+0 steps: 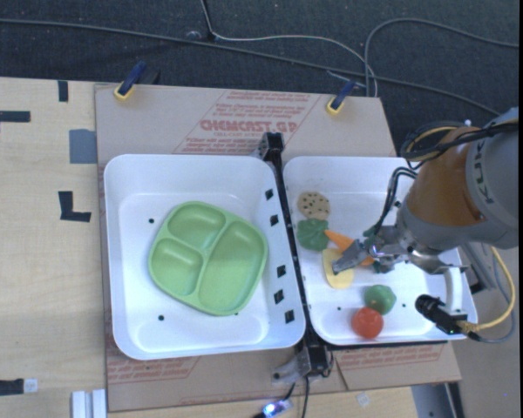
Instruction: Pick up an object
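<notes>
The end effector [350, 257] hangs low in the right-hand shallow white plastic bin [436, 331], its dark fingers pointing toward the divider, tips resting right over a flat yellow toy food piece [337, 274] on the bin floor. From where I stand the fingers look slightly parted with the yellow piece's upper edge between or just under them, but the view is too coarse to tell if they are clenched or released. A small orange carrot-like piece [337, 237] lies just beyond the tips, its long axis running roughly along the reach of the arm, touching a dark green leafy toy [312, 233]. Above those sits a tan round cookie-like disc [313, 204]. Behind the wrist, toward the near rim, are a green rounded toy vegetable [380, 298] and a red tomato-like ball [367, 323]. The left bin [122, 190] carries a light green divided plastic plate [209, 257], well apart from the arm, all upon the tabletop [35, 233].
</notes>
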